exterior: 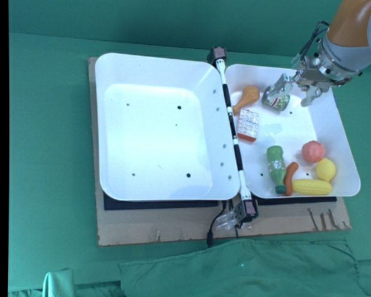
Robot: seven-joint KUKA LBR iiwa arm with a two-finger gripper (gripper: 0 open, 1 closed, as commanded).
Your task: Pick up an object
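The pincer hangs over the far part of the right bin, and a small crumpled can sits at its left finger. I cannot tell if it is grasped. A slow, straight lift would test the grip best.

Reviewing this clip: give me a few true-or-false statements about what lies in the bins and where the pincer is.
1. The pincer is over the right bin. True.
2. The green bottle lies in the left bin. False: it is in the right bin.
3. The corn cob lies beside the lemon. True.
4. The drumstick rests on the cardboard. False: it is inside the right bin.
5. The carrot touches the green bottle. True.
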